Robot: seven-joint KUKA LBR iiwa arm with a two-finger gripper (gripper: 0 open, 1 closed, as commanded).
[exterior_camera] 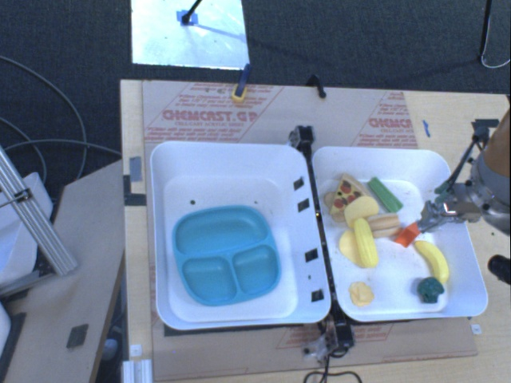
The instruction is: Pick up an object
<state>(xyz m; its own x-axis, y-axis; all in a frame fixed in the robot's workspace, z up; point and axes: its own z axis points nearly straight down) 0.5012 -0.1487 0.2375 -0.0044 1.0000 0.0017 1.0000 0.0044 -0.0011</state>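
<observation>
The right bin (459, 294) holds several toy foods: a pizza slice (348, 190), a green stick (384, 194), a yellow lump (361, 208), a tan roll (383, 224), a corn cob (363, 244), a banana (432, 259), a broccoli floret (430, 289) and a pale yellow disc (361, 294). A small orange piece (407, 235) lies between the roll and the banana. My gripper (431, 213) reaches in from the right, low over the bin, its tip right at the orange piece's upper right end. Whether it touches the piece cannot be made out.
The left bin (184, 166) holds a blue sectioned plate (227, 254). A black divider with clips (314, 214) runs between the bins. Cardboard (207, 114) lies under both bins, and a yellow-and-blue clip (240, 90) sits on its far edge.
</observation>
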